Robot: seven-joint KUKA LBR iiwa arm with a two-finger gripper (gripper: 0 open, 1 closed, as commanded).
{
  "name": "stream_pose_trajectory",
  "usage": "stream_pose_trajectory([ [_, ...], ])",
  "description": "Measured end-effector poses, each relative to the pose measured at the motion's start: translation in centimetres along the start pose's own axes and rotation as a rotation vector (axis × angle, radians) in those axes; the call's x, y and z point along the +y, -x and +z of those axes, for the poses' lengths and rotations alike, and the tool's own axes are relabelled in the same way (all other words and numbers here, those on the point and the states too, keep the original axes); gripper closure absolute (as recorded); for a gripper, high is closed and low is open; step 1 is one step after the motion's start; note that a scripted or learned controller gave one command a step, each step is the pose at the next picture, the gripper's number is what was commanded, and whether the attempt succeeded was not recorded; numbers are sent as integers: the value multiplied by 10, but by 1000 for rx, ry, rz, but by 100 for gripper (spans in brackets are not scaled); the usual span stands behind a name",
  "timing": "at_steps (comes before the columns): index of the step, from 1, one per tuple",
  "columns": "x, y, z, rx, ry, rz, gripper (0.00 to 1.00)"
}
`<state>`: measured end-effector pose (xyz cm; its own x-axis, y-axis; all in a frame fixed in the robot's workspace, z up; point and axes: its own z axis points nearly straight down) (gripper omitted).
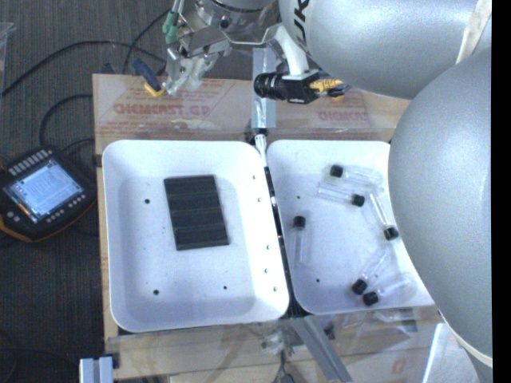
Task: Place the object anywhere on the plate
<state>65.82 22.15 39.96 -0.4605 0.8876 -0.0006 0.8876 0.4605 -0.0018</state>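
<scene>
The gripper (185, 69) hangs above the counter behind the left bin (120, 214), which holds the dark plate (196, 211); its state I cannot tell. Capped clear vials (351, 198) lie in the right bin (319, 290).

Robotics lab or test cell, not a home. My grey arm (415, 94) hangs over a counter (192, 106) topped with a taped, printed sheet. Two shallow white bins (116, 214) sit side by side; the right one holds clear vials with black caps (343, 190). A teach pendant with a lit screen (40, 194) lies on dark carpet, cables (72, 54) trailing. Metal frame struts (319, 349) show beneath.
</scene>
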Motion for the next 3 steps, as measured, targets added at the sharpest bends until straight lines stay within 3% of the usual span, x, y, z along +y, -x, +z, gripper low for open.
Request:
stream_pose_trajectory([
  [1,11,1,21,-1,-2,-136,100],
  [2,9,-1,-33,-2,1,-196,100],
  [3,9,0,-33,-2,0,-261,100],
])
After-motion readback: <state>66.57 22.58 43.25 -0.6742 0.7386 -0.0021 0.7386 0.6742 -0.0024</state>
